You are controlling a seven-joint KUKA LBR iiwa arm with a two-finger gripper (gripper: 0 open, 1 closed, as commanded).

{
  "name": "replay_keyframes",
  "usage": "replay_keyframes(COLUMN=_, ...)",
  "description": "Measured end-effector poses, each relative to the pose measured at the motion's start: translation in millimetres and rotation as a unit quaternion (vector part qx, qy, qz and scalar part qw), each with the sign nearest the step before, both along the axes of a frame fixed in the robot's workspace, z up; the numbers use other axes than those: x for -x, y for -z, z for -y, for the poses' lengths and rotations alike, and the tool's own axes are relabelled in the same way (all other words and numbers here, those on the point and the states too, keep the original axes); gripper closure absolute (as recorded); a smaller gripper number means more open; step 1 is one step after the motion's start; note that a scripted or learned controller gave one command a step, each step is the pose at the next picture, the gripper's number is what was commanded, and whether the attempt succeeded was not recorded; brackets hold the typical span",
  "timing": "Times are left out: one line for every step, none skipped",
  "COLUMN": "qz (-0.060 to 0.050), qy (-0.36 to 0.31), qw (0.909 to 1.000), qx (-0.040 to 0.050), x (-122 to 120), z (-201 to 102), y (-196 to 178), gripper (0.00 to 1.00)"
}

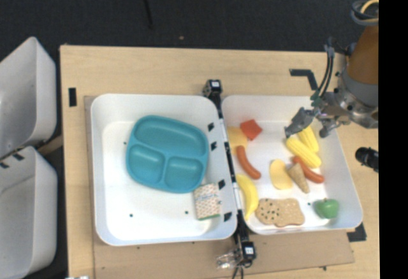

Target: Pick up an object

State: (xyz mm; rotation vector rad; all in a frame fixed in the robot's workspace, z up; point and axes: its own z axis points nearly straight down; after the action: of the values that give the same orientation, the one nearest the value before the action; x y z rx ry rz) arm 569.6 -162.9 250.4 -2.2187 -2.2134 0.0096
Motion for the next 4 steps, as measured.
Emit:
replay_keyframes(qz=0.005, qy=-0.001, qw=1.0000, qx=0.0007, x=-2, z=0, y=-5, gripper=0.00)
replay_keyframes(qz=0.003, qy=-0.001, qw=1.0000, qx=0.0007, x=2, z=-9, y=45, gripper=0.00)
replay_keyframes(qz=0.003, qy=0.000, qw=1.0000, qx=0.0012, x=0, z=-2, y=90, gripper=0.00)
replay_keyframes(qz=0.003, qy=0.001, qw=1.0000, qx=0.0011, x=-2, z=-4, y=132, gripper=0.00)
